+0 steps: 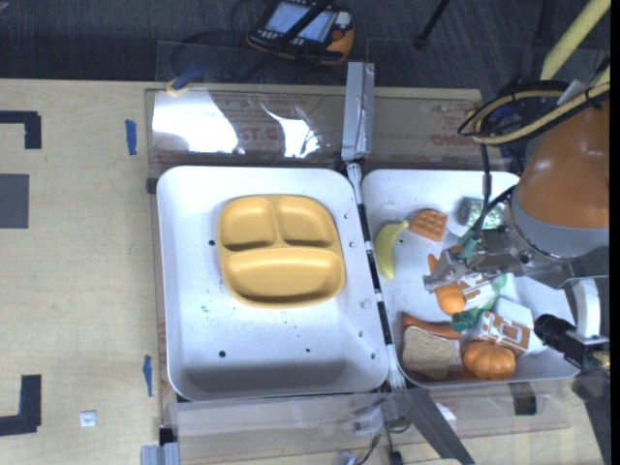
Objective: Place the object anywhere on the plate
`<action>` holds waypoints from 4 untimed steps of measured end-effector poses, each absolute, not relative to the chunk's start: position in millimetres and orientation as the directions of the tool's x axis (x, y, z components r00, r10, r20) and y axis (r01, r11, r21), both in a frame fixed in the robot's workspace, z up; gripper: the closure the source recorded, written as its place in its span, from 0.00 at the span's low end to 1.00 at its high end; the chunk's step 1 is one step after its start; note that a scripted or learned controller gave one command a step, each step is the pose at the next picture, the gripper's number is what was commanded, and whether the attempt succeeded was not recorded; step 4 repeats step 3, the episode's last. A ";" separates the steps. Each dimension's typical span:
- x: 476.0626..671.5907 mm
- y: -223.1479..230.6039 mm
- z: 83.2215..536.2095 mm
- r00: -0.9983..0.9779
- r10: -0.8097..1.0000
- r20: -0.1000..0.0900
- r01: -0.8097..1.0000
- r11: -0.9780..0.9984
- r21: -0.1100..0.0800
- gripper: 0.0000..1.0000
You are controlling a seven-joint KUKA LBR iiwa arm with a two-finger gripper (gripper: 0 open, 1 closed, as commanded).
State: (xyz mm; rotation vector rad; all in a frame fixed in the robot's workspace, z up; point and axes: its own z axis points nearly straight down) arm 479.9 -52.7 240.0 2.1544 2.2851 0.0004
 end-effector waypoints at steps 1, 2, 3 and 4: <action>546.1 41.4 228.3 -0.053 0.999 -0.001 0.999 0.053 0.000 1.00; 587.7 78.7 253.1 -0.248 0.969 -0.002 0.969 0.248 0.003 1.00; 587.7 78.8 253.4 -0.249 0.969 -0.002 0.969 0.249 0.003 0.00; 587.7 78.8 253.4 -0.249 0.969 -0.002 0.969 0.249 0.003 0.00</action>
